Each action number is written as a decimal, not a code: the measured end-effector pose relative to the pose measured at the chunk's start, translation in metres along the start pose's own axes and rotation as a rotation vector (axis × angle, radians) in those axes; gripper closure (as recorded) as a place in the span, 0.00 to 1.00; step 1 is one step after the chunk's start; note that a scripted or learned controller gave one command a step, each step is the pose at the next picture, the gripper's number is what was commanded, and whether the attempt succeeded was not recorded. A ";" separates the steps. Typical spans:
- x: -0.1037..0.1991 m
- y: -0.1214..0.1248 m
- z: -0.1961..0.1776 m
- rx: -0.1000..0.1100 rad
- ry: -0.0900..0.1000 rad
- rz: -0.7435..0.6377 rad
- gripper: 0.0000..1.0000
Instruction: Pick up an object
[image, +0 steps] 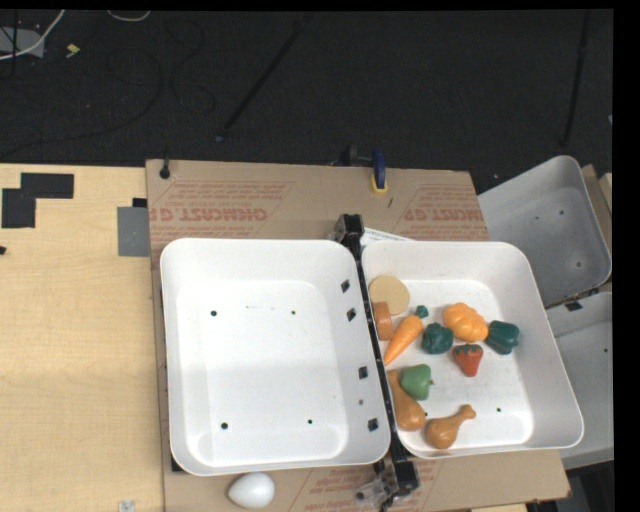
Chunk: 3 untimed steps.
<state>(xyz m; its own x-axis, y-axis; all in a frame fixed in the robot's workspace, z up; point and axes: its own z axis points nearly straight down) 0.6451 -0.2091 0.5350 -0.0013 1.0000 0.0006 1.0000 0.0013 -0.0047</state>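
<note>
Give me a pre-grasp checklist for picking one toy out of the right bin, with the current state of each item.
1. Toys are in the right bin: ok.
2. Carrot lies in the open, top side free: ok.
3. Drumstick sits apart from the others: ok.
4. Orange pepper has free sides: not ok, green pieces crowd it.
5. Egg is inside a bin: not ok, it lies on the bench.
6. Claw is ready above the target: cannot tell.
</note>
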 end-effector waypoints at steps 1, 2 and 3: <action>0.005 0.000 0.000 0.002 0.001 0.000 1.00; -0.005 0.000 0.000 0.001 -0.001 0.002 1.00; 0.003 0.000 0.000 0.002 0.001 0.001 1.00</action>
<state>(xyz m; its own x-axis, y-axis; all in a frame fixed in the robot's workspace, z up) 0.6449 -0.2065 0.5348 -0.0002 1.0000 0.0017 1.0000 0.0003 -0.0072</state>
